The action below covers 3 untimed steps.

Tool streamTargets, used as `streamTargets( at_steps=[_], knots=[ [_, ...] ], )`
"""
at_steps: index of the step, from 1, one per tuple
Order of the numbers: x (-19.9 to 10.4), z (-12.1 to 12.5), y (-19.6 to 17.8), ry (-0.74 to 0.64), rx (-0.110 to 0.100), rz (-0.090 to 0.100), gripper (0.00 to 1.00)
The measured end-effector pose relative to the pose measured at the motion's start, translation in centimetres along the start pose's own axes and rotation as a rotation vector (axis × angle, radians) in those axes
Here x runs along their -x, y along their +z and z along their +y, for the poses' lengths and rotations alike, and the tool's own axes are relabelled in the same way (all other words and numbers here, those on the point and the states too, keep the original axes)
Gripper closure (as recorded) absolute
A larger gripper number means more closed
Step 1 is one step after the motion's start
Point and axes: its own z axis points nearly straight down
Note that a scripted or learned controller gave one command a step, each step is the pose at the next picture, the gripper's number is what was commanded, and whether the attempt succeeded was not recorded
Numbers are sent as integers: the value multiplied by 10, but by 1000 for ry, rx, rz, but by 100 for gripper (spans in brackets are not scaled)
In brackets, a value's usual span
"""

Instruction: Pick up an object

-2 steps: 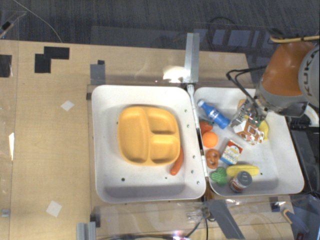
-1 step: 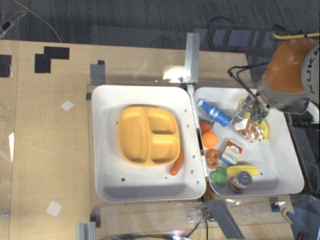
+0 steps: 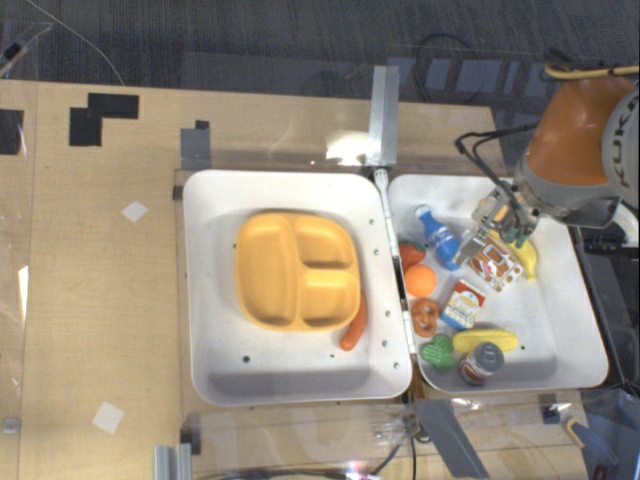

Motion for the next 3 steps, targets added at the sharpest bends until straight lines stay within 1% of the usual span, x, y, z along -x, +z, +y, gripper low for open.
streamTargets(
  at_steps=[1, 2, 3],
  knots=[
    [4, -4, 52, 260, -17, 28, 0],
    [-5, 42, 53, 486, -21, 29, 0],
    [-2, 44, 38, 478, -14, 19, 100]
  ],
)
